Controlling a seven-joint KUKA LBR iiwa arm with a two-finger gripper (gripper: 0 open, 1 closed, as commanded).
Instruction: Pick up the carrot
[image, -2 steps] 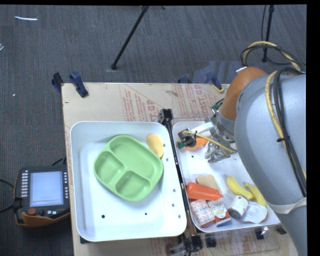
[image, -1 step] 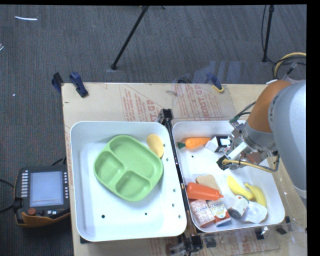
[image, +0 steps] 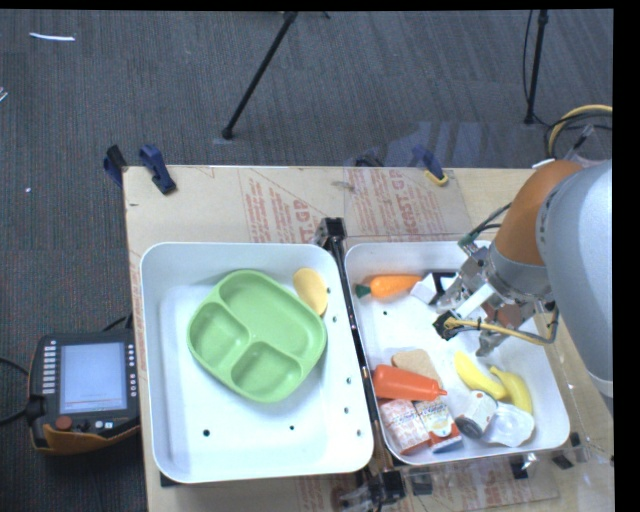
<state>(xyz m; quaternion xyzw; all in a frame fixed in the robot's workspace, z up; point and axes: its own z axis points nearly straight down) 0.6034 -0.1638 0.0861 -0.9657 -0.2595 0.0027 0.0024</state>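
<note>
The carrot (image: 394, 286) is orange with a green top. It lies on its side near the back edge of the right bin (image: 560, 420), with its green end towards the divider between the bins. My gripper (image: 452, 292) hangs low over the same bin, just right of the carrot's pointed tip and close to it. Nothing visibly sits in the gripper. The grey arm with its orange band comes in from the right behind it.
The right bin also holds a red-orange bottle (image: 405, 382), a bread slice (image: 416, 362), two bananas (image: 478, 372), a red packet (image: 408, 422), a can (image: 478, 410) and a white cup (image: 512, 427). In the left bin lie a green divided plate (image: 257, 335) and a yellow lemon-like thing (image: 311, 290).
</note>
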